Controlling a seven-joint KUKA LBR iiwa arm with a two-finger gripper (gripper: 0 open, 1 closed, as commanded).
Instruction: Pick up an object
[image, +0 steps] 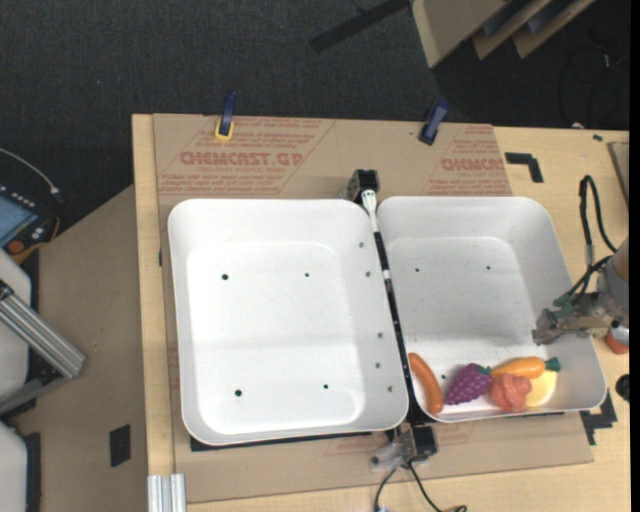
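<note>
Several toy foods lie in a row along the near wall of the right bin (470, 230): an orange-red sausage (425, 383), a purple bunch of grapes (468, 383), a red piece (508, 393), an orange carrot with a green top (524, 367) and a yellow piece (542, 390). My gripper (556, 324) reaches in at the bin's right wall, low over the rim. It is just above and to the right of the carrot. Nothing shows in its grasp.
The left bin (270, 310) sits beside the right one, with a black hinge strip (385, 290) between them. Both rest on a cardboard sheet (300, 150) held by clamps at the far edge. A black cable (588, 215) hangs by the arm.
</note>
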